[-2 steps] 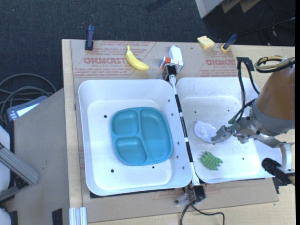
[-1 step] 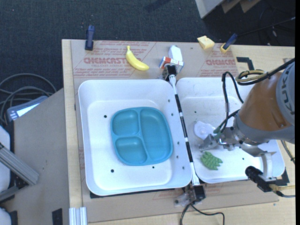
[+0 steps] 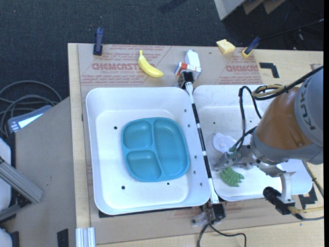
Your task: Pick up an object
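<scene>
Gripper is down low in the right bin, near that bin's left wall. Fingers are small and dark against the arm, and I can't tell whether they're spread or closed. Nothing visibly sits between them.

Just below the gripper tip, touching or nearly so, lies a green bumpy object. It's a small, lumpy cluster, bright green with a knobbly surface, possibly a toy vegetable or a bunch of grapes; too small to say which. It lies flat on the bin floor, toward the near edge.

Just above the gripper sits a pale, translucent-looking object, whitish, irregular outline, hard to separate from the white floor. It also rests on the floor of the right bin.

The arm comes in from the right, with its orange band bulking over the right half of that bin. A black cable loops up from the wrist.

The left bin holds a teal divided plate, three compartments, lying flat near the centre.

On the bench behind the bins: a yellow banana, a small red-and-white object at the top of the divider between the bins, a yellow block, and blue clamps at the back edge.
</scene>
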Controlling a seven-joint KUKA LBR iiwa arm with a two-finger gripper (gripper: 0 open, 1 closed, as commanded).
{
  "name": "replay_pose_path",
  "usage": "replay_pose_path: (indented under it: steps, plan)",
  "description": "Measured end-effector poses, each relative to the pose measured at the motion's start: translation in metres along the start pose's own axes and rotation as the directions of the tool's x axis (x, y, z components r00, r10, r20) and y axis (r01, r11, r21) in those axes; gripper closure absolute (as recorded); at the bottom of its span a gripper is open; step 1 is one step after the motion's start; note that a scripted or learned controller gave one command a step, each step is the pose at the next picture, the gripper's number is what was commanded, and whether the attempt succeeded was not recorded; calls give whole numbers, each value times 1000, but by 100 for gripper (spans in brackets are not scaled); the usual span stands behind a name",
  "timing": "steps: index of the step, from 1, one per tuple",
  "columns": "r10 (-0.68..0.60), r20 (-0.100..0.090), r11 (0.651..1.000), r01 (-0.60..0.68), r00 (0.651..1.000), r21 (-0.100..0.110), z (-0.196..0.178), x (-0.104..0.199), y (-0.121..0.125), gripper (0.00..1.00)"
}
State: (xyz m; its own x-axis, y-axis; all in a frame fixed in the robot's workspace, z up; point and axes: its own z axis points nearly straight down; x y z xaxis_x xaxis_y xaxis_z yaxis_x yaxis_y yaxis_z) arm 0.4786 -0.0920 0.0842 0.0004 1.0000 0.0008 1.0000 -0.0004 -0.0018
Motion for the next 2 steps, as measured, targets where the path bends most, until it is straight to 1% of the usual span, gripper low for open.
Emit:
replay_pose_path:
  steps: [1, 2]
  plan:
    - [-1, 1, 1000, 1, 1000, -3, -1, -24, 84, 0]
    - [-2, 3, 1000, 2, 1000, -8, -12, -24, 85, 100]
